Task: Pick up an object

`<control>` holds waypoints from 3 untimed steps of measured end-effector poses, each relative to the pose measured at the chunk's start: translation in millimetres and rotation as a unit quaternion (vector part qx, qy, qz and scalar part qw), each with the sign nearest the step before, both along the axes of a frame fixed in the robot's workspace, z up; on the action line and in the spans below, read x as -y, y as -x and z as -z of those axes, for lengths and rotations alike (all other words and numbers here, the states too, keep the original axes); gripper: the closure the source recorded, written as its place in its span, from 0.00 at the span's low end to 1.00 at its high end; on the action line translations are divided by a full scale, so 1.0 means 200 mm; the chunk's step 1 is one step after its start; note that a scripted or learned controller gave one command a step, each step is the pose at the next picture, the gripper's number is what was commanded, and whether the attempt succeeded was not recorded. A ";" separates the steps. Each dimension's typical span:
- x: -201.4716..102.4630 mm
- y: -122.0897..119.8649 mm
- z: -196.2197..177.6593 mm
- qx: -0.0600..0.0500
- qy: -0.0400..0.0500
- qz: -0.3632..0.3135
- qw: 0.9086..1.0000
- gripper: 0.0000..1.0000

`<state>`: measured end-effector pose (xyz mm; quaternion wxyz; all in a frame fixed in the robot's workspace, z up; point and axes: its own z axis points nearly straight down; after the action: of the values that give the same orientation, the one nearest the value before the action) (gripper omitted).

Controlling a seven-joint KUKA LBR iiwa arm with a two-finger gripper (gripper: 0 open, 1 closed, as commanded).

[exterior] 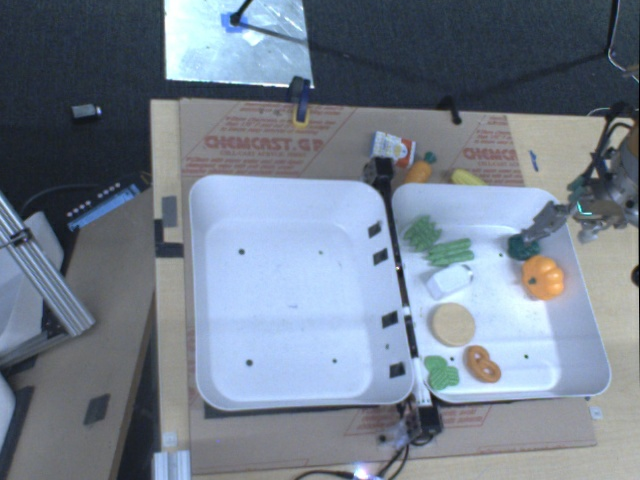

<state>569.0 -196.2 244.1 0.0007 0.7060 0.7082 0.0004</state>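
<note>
The pincer (pixel 535 230) reaches into the right bin (pixel 590 353), its tip at a small dark-green object (pixel 520 248); grip unclear.

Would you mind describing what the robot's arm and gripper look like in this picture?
At the picture's right edge the gripper is made of grey metal, with a slim, darker grey finger slanting out from a boxy grey body. A small teal light glows on that body. Thin dark cables and rods run up behind it towards the wrist. The arm above it is cut off by the frame, so its colours are hard to judge.
</note>
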 end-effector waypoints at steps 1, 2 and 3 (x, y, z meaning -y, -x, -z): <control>0.00 -0.01 -0.06 0.002 0.000 -0.002 1.000 1.00; -0.31 0.09 -0.36 0.002 -0.001 -0.003 1.000 1.00; -0.61 0.30 -0.55 0.001 -0.001 -0.003 1.000 1.00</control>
<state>509.2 -73.6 354.6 0.0007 0.7037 0.7105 0.0019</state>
